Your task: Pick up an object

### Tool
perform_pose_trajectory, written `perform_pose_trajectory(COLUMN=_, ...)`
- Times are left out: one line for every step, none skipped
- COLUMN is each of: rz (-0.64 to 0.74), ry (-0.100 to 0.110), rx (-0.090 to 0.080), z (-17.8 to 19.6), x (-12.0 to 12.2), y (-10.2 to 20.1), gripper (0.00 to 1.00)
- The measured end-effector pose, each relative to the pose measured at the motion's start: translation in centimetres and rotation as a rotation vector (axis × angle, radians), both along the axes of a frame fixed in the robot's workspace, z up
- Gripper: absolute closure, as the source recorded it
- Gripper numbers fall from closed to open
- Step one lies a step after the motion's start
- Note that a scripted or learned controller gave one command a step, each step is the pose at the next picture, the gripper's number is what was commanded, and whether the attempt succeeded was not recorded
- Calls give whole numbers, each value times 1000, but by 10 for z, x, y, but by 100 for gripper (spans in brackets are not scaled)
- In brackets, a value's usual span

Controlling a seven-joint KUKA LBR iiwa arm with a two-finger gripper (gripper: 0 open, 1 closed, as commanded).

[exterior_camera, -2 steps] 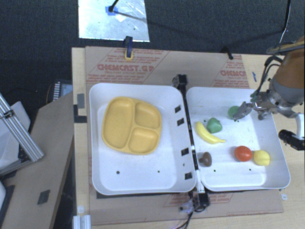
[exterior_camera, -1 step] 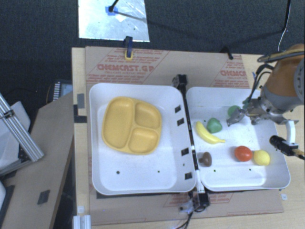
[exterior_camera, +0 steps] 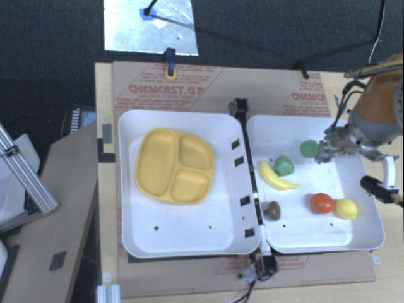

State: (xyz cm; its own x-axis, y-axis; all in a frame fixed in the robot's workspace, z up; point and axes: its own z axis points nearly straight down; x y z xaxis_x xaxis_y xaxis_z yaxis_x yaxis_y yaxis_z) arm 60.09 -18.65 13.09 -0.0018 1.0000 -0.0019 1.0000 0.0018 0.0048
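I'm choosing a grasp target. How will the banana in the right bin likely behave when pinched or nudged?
The banana looks smooth and glossy, so it may slip. Its curved shape will probably make it pivot rather than roll. The green object lies against it and would likely get pushed too.

Even, bright overhead light — foil sheet glares, image slightly soft, perhaps low-resolution.

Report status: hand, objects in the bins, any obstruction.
Hand low over right bin, beside green ball; grip unclear. Banana, tomato, lemon lying loose. Nothing blocking.
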Motion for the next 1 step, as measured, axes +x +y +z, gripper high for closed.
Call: perform_pose_trajectory(rz=3, ry=-3, rx=-1, z=65, x=5, y=0, gripper=100)
